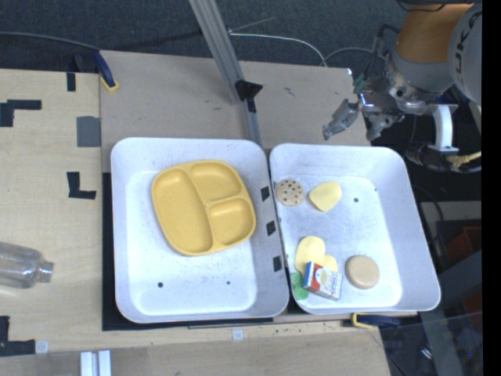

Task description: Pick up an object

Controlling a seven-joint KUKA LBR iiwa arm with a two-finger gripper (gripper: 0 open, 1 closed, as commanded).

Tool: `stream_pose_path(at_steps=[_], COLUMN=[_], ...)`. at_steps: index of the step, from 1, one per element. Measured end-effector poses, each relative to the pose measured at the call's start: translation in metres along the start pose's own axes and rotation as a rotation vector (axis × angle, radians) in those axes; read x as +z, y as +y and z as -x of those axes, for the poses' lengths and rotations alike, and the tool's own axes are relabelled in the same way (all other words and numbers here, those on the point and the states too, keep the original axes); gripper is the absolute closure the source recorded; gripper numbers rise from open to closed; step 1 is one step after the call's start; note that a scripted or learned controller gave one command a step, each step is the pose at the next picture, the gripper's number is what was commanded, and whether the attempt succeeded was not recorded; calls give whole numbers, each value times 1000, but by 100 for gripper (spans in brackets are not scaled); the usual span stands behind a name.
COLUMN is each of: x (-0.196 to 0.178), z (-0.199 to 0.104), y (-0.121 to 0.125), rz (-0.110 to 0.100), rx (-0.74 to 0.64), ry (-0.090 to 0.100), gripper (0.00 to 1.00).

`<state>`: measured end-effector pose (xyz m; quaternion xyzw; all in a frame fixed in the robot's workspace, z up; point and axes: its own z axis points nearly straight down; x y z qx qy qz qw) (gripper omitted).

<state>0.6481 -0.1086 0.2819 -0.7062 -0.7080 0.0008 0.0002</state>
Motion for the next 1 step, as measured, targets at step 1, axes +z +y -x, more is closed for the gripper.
stream_pose_path(at_steps=[1], x=[88], z=[77], y=[-9], rz=[-9], rx=[8], ry=[-1], gripper=[0])
